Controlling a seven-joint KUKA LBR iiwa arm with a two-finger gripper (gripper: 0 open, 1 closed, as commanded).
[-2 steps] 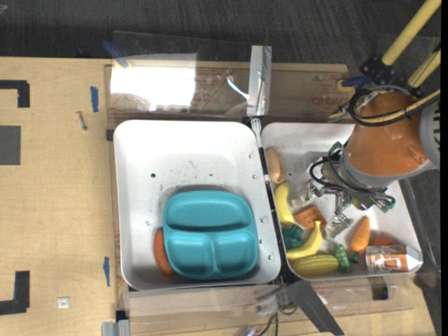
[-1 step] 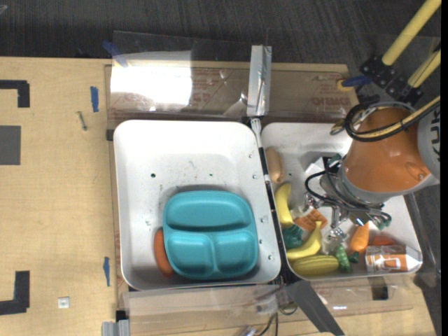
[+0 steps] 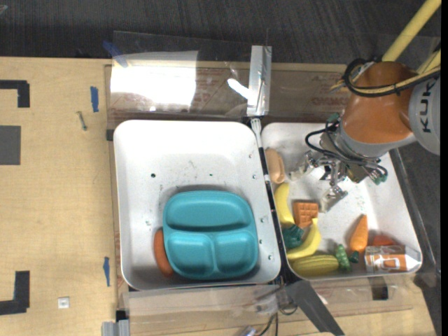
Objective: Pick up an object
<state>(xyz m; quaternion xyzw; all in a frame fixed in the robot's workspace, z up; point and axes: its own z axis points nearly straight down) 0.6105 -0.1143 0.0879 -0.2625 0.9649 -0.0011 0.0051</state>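
Watching the feed from my end: only lettering I can read is a chunk of "KU" on the grey arm's housing at the right edge. The small orange-and-white packet [image 3: 386, 260] in the right bin's near corner has a printed label, too blurry to make out.

The metal two-finger gripper [image 3: 334, 185] hangs under the orange band, over the back half of the right shallow white plastic bin [image 3: 406, 208]. Honestly can't tell whether the jaws are apart or together, it's a tangle of shiny bits from this angle, and I see nothing between them.

Stuff to grab is all toy food in that bin: a tan hot-dog bun [image 3: 275, 165] lying lengthwise along the left wall, a smooth yellow banana [image 3: 283, 203] just below it with its long axis the same way, an orange waffle-textured block [image 3: 304, 212], a second curved banana [image 3: 308, 243], a yellow corn cob [image 3: 314, 264] lying crosswise along the near wall, and an orange carrot [image 3: 358, 233] pointing tip-up toward the gripper.

Left white bin [image 3: 140, 152] has a glossy teal three-compartment tray [image 3: 210, 234] sitting on top of something orange [image 3: 161, 252].
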